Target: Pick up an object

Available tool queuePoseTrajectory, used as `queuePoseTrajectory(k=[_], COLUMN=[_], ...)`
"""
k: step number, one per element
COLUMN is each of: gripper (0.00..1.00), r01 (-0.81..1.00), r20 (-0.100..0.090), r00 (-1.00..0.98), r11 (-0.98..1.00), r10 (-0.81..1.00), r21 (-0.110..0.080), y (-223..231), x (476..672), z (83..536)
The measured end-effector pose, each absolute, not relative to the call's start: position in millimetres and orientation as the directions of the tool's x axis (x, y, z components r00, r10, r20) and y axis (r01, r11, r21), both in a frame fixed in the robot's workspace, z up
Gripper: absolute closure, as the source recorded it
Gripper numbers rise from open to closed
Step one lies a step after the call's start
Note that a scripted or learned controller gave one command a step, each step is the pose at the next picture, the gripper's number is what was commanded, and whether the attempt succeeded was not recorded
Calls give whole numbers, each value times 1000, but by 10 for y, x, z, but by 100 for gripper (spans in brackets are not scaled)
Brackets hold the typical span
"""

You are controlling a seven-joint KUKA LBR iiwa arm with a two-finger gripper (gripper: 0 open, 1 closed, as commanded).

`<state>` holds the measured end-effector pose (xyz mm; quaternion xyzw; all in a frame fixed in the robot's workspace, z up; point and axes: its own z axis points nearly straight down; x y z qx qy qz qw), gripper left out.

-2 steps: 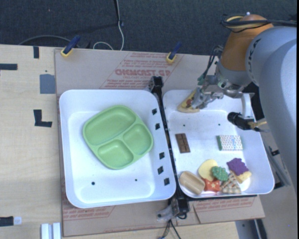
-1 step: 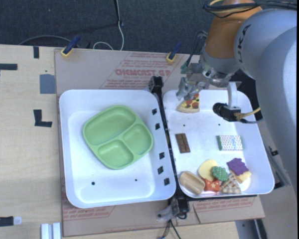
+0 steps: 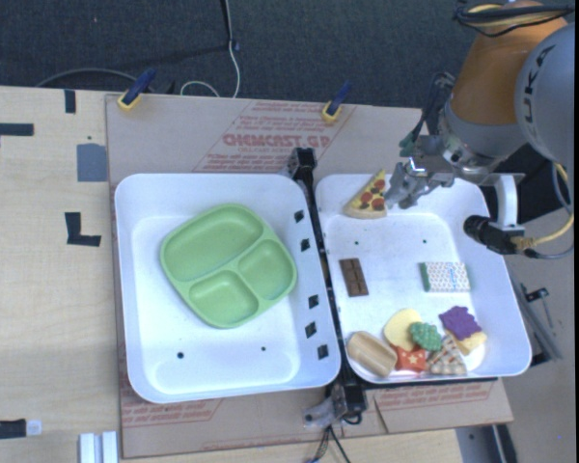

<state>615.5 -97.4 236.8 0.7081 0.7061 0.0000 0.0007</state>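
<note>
Your gripper (image 3: 405,189) hangs at the twelve o'clock edge of the right bin (image 3: 507,287); you cannot tell from here how it is set. Just at its nine o'clock side lies the pizza slice (image 3: 369,199), touching or nearly so. Toward six o'clock you find a brown bar (image 3: 354,277) and a patterned card (image 3: 447,276), then a heap of toy food (image 3: 423,343) in the bin's near corner. Out at nine o'clock, the left bin (image 3: 140,258) carries a green divided plate (image 3: 228,264).
</note>
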Motion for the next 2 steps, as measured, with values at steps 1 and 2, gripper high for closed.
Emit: queuePoseTrajectory(k=[1,2], gripper=[100,100], r01=[1000,1000], r20=[-1,-1], r00=[2,-3], r11=[-2,3], r10=[1000,1000], r21=[-5,1], y=[-1089,-1243], x=[5634,6193], z=[2334,2150])
